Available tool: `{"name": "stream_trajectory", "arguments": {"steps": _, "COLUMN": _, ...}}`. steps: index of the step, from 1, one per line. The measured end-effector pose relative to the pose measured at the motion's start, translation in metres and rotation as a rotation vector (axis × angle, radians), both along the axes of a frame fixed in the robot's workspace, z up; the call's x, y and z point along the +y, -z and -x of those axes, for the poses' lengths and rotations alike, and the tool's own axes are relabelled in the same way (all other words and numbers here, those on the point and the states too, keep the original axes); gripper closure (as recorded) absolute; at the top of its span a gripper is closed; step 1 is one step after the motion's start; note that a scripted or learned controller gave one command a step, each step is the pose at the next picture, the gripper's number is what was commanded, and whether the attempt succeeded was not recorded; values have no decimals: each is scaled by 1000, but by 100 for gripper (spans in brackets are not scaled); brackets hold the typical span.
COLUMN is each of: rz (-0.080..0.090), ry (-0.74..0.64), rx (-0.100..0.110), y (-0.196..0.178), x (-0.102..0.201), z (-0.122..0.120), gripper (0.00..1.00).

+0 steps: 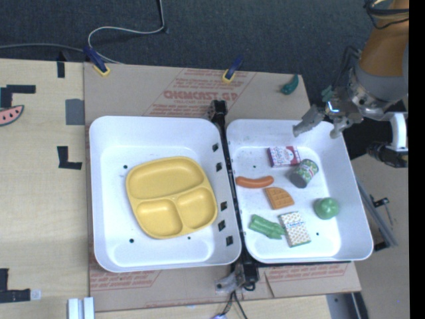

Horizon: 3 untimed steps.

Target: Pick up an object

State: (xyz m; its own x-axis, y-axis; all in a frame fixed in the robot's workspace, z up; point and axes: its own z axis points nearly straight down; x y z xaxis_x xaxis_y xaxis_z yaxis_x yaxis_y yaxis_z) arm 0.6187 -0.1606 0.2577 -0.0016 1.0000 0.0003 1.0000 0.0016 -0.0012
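The gripper (320, 123) hangs over the far right corner of the right bin (352, 244), its two fingers spread apart with nothing between them; it is released, and no pick has begun

All the candidates lie in that bin: a small packet (283, 155) near the far wall; a can (303, 172) on its side just beside it; a sausage (254, 181) toward the middle divider; an orange wedge (279, 197) below it; a green ball (326, 208) near the right wall; a green pod (265, 227) and a patterned box (294, 228) touching each other at the near end. The left bin (106, 178) bears a yellow tray (171, 196) with three compartments

The packet and can are nearest the fingers, so either looks the natural target; the can, being round and lying down, may roll unless the fingers close across its width, square to its axis. The packet lies flat and would need the tips brought right to the bin floor. The ball may squirt out unless centred; the pod and box sit too close together for a clean grasp. Whatever is chosen, I would centre over it first, come straight down, then close
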Motion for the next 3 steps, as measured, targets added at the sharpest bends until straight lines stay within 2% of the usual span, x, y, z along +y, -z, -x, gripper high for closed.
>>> {"name": "stream_trajectory", "arguments": {"steps": 1, "rz": 0, "ry": 1, "rx": 4, "y": 150, "x": -29, "z": -20, "gripper": 0}}
{"name": "stream_trajectory", "arguments": {"steps": 2, "rz": 2, "ry": 0, "rx": 0, "y": 138, "x": -29, "z": -21, "gripper": 100}}
{"name": "stream_trajectory", "arguments": {"steps": 3, "rz": 2, "ry": 0, "rx": 0, "y": 138, "x": -29, "z": -21, "gripper": 0}}
